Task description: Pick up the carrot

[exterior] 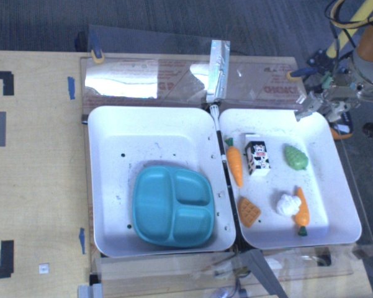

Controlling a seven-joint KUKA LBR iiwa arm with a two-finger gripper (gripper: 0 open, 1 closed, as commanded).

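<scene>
Plastic is the main material we see: two shallow white bins with rounded corners stand side by side on the bench. The left bin [105, 135] bears a smooth teal tray [172, 207] with three compartments and soft rounded edges; small dark specks lie on the white floor around it.

In the right bin [341, 166] we count several small toys. One carrot [235, 164] lies near the left wall of this bin, a smooth orange cone with a dark green top, its thin end pointing toward the near side. A second carrot [301, 210] lies near the front right, also orange, with its dark green end at the front; a white lumpy toy [288, 204] touches its left side. Between the two carrots stands a small white box with black patches [257, 158], just beside the first carrot. A green bumpy rounded toy [295, 157] lies to the right of the box. A brown waffle piece [249, 212] with a grid texture lies at the front left.

The gripper [329, 101] hangs over the far right corner of the right bin, well apart from both carrots. Its metal parts are tangled with cables, so we cannot tell how far it is open, and we see nothing in it.
</scene>
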